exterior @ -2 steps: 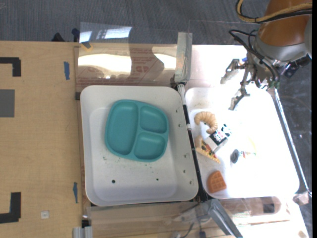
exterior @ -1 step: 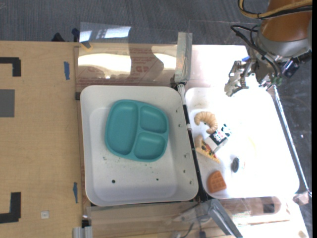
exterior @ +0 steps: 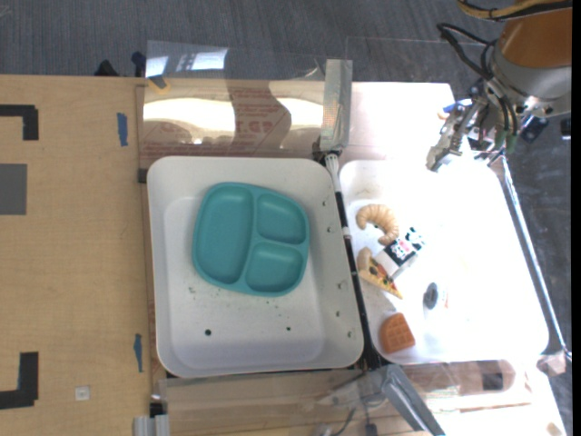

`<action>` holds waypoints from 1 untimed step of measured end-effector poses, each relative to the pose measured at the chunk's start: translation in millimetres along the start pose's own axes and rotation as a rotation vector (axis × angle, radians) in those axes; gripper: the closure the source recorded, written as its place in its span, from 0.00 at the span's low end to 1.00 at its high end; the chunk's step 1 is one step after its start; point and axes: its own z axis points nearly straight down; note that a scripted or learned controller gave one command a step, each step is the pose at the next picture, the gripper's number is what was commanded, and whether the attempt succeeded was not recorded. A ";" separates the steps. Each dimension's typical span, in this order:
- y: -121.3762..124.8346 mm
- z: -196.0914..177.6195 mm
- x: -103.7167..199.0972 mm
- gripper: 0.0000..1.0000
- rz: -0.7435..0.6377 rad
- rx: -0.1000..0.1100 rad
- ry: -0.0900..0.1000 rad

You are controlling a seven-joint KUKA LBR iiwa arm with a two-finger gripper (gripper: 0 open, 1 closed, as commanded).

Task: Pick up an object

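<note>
Several small objects lie in the right bin [exterior: 517, 243]: a tan croissant [exterior: 377, 217], a black-and-white box [exterior: 403, 247], a pizza slice [exterior: 379, 273], a small dark piece [exterior: 431, 293] and an orange round item [exterior: 397, 332]. My gripper [exterior: 463, 155] hangs over the bin's far right corner, above and to the right of all of them. It is open, with nothing between its fingers [exterior: 439, 153].
The left bin [exterior: 172, 334] holds a teal divided plate [exterior: 251, 238]. A clear plastic sheet [exterior: 236, 107] stands behind the left bin. Brown cardboard [exterior: 64, 243] covers the bench to the left. Cables [exterior: 472, 44] trail near the arm's wrist.
</note>
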 end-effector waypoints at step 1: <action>0.0 2.0 0.5 0.00 0.000 0.001 0.004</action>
